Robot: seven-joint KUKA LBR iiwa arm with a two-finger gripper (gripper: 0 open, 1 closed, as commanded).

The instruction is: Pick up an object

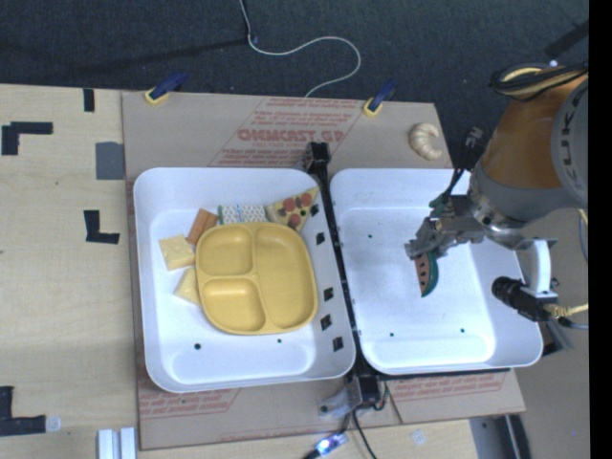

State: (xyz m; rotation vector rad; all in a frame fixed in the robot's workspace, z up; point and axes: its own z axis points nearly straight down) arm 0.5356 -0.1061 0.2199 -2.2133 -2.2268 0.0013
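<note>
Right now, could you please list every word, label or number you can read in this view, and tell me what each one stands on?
Red printed lettering on the cardboard sheet behind the two bins: too blurred to read with confidence.
Partial letters on the grey arm at the right edge: cut off, not readable.
Black angular marks on the bench at left: shapes, not text.

We see the gripper (pixel 427 256) over the right bin (pixel 382 347), its fingers (pixel 419 250) closed on a small watermelon-slice toy (pixel 426 275) that hangs below them. In the left bin (pixel 158 352) a yellow divided plate (pixel 256 277) lies among small flat pieces (pixel 176 252).
</note>
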